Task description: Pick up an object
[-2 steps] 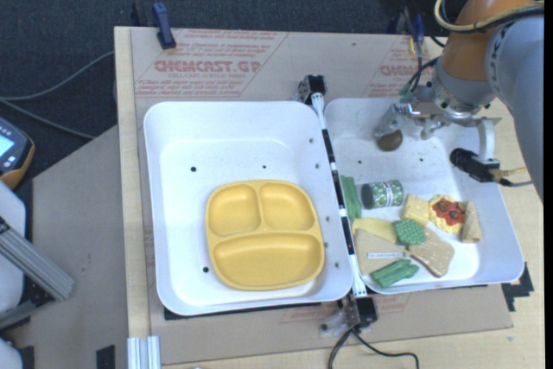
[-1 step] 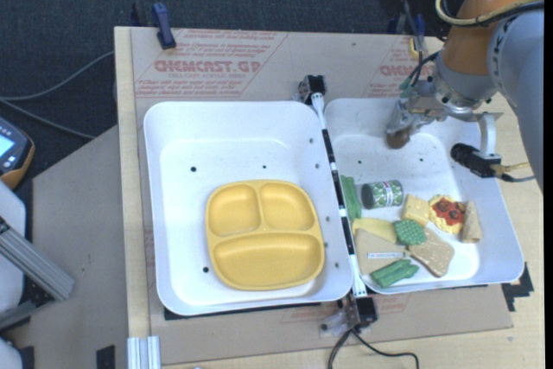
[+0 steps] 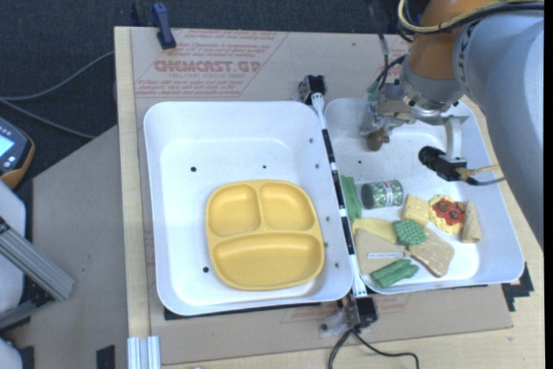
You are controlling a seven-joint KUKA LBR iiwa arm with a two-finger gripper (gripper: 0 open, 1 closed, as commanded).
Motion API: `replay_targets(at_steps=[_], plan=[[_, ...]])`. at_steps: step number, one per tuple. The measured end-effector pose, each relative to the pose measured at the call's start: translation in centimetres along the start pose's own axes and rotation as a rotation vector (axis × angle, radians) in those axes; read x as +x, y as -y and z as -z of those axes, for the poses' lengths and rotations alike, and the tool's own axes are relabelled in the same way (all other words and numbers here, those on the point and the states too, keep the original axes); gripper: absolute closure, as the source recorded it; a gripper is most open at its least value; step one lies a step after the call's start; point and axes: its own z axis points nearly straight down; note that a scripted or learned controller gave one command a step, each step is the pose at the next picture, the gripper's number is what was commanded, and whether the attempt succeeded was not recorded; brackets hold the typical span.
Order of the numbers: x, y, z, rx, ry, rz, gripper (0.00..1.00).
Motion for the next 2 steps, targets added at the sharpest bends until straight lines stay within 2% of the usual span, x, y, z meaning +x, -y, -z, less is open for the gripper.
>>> replay_targets(at_steps=[1, 2], plan=[[4.8, 5.4, 10.2, 0.008, -0.006, 0.001, 1.00], [9.1, 8.3, 14.7, 0.009, -0.005, 0.002, 1.00]])
